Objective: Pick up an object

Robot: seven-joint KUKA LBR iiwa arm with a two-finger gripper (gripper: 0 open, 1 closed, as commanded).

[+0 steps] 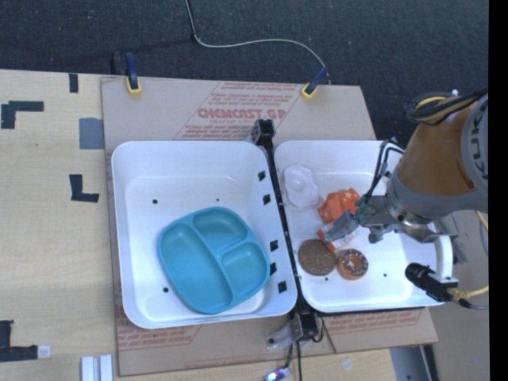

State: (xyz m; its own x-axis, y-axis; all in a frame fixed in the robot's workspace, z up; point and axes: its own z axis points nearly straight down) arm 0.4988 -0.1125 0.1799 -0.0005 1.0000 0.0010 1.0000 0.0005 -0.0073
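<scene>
Over the right bin (397,292), arm (436,165) entering from 3 o'clock, gripper (343,227) low among the clutter; how it is set and whether it holds anything, cannot tell. Pick looks unfinished. Left bin (131,213): smooth blue compartment tray (213,258). Right: orange crumpled object (339,204), clear plastic piece (300,182), brown disc (317,257), glossy doughnut (352,263) at 6 o'clock of gripper.

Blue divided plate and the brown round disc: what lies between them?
In the camera view, the black divider where the two white bins meet lies between the blue divided plate and the brown round disc, plus bare bin floor.
</scene>
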